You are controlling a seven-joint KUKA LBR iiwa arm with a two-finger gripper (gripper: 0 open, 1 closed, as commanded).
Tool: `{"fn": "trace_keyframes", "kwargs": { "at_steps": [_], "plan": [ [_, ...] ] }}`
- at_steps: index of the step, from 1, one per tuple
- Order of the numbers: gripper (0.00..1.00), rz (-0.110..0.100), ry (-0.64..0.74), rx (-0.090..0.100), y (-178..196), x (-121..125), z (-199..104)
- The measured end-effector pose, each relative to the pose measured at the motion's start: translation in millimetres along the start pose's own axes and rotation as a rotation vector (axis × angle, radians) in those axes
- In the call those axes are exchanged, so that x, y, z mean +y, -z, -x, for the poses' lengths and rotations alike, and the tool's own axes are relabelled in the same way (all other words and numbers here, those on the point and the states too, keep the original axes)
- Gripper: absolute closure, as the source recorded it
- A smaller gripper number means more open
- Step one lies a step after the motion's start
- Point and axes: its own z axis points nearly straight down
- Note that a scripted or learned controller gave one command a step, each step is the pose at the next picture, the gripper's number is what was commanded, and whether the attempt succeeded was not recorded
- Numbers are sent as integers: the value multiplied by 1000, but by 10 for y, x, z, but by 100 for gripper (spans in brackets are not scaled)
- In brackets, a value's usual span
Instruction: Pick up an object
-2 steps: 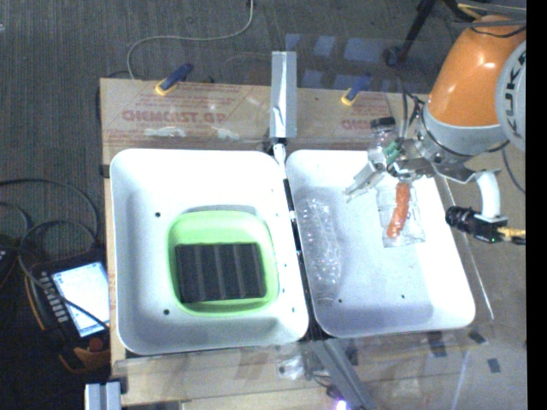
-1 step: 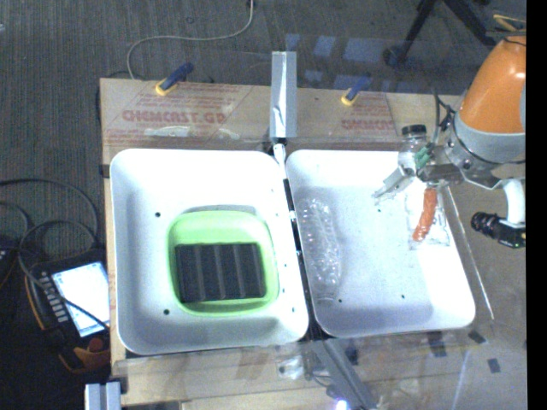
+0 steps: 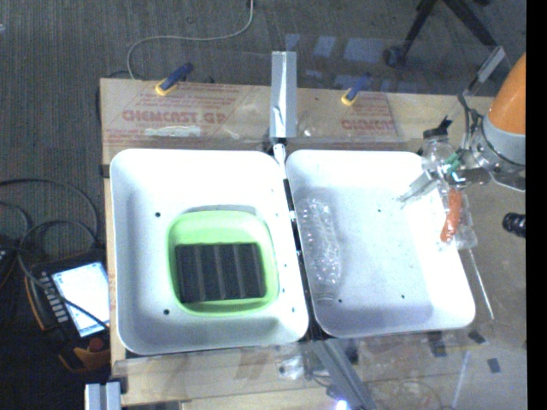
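Strong overhead light washes out the two white bins (image 3: 367,229), their floors blown to near-featureless glare, while the surrounding carpet (image 3: 68,41) sinks into dim, grainy grey. The clear plastic bottle (image 3: 320,242) shows as faint glints against the white. Soft shadows pool beneath the bin rims. Overall sharpness is low, with edges slightly smeared.

Grey carpet (image 3: 77,32) surrounds the wooden surface (image 3: 205,114). Beyond the surface's far edge stands a black chair base (image 3: 427,11); left of the surface, black cables (image 3: 43,220) lie on the carpet.
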Motion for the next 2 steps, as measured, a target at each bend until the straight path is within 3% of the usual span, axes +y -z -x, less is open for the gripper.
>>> {"fn": "trace_keyframes", "kwargs": {
  "at_steps": [1, 2],
  "plan": [
    [100, 0, 2, 2, 85, 11, -13],
    [100, 3, 357, 0, 78, -46, -22]
  ]
}}
